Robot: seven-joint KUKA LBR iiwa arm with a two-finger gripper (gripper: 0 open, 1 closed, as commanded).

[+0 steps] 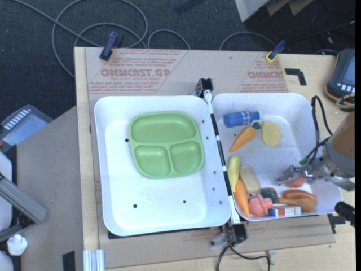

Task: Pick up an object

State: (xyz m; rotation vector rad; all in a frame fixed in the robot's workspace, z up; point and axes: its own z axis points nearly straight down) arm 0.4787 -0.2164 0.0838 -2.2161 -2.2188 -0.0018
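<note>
The right bin holds the toy food. A blue bottle, a carrot and a pale yellow piece lie at its far end. Along the left wall are a yellow banana-like piece, a beige roll and an orange piece. A pink toy and a hot dog sit at the near edge. My gripper reaches in from the right, open, low over a small red piece that it partly hides. Nothing is lifted.
The left bin carries a green divided plate. A black divider clamp sits between the bins at the far side. Cables run along the right bin's right wall.
</note>
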